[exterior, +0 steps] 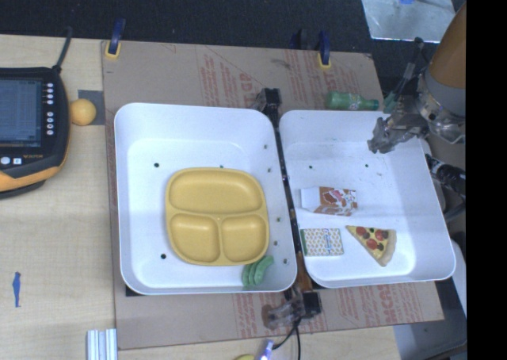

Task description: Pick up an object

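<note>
The tool (pixel 380 142) was poised over the right bin's (pixel 412 271) far edge, its opening impossible to tell; nothing was grasped; descent toward the pizza slice (pixel 372 243) seemed required next.

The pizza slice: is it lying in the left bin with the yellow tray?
No, the pizza slice lies in the right bin, while the yellow tray sits in the left bin.

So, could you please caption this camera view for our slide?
Pincer over right bin holding pizza slice; yellow tray in left bin.
</note>
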Robot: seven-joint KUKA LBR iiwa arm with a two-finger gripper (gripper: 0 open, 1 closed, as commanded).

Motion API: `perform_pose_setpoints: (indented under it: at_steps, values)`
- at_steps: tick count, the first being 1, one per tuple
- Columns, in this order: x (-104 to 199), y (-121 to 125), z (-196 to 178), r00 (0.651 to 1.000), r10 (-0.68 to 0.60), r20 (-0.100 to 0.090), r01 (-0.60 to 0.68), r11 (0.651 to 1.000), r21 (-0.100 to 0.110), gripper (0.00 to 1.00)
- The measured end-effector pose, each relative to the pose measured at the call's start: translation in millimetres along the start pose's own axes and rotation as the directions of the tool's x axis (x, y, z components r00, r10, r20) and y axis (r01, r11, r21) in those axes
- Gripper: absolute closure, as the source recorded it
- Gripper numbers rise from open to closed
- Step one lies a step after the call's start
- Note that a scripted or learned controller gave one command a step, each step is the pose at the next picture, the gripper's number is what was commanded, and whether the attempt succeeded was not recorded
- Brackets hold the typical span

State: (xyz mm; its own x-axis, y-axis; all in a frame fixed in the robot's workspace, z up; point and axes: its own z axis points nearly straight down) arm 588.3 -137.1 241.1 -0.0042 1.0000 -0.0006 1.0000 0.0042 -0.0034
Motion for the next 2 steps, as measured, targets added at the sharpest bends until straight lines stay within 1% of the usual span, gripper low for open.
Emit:
perform_pose_setpoints:
  at_steps: [1,2]
  values:
    - [-25.7,-32.5,-29.8,1.0,0.002,-0.001,-0.002,1.0,-0.001,0.0]
    - [-66.3,-39.2,-86.1,1.0,0.002,0.0,-0.002,1.0,-0.002,0.0]
